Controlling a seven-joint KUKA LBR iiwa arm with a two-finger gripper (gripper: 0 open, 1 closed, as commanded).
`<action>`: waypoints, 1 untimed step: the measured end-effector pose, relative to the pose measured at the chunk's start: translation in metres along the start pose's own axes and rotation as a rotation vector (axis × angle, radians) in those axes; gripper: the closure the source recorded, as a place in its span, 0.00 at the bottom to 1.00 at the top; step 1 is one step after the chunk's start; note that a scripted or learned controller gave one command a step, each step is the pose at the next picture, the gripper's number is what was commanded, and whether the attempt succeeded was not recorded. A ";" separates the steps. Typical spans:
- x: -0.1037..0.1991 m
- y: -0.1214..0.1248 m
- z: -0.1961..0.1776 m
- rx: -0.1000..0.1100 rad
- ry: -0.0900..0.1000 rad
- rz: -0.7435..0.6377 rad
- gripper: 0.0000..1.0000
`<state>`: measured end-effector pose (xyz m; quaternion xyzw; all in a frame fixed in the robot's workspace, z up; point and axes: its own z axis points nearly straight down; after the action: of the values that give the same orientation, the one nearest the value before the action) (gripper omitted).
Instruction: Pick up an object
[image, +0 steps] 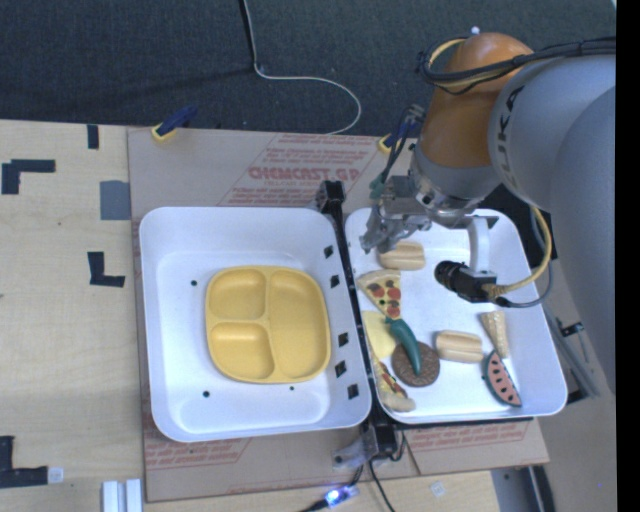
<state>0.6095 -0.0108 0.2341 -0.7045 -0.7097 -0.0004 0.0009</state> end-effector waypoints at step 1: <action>0.041 -0.011 0.021 0.004 -0.002 0.002 1.00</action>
<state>0.5982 0.0302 0.2133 -0.7053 -0.7089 0.0014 0.0016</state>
